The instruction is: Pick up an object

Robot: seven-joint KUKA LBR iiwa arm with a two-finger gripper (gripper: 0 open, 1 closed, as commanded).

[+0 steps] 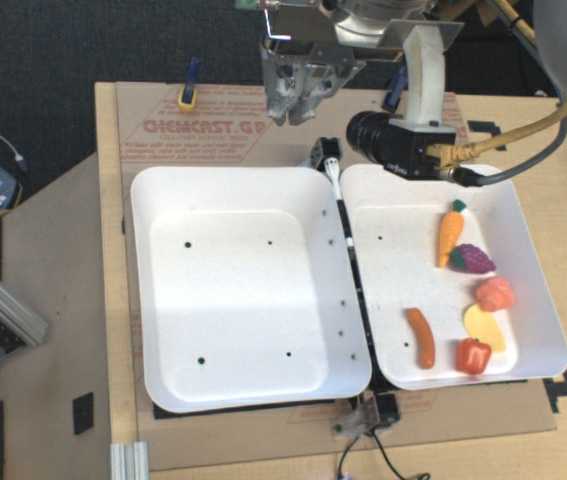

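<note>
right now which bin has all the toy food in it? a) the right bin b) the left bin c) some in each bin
a, the carrot, grapes, sausage and red pepper all lie in the right bin, while the gripper hangs above the bench beyond the bins' far edge.

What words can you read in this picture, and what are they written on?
"CHEMCAST GP", in big red letters on the brown board behind the left bin.
Smaller red lines sit above and below that word on the same board, too small and blurred to read.
</note>
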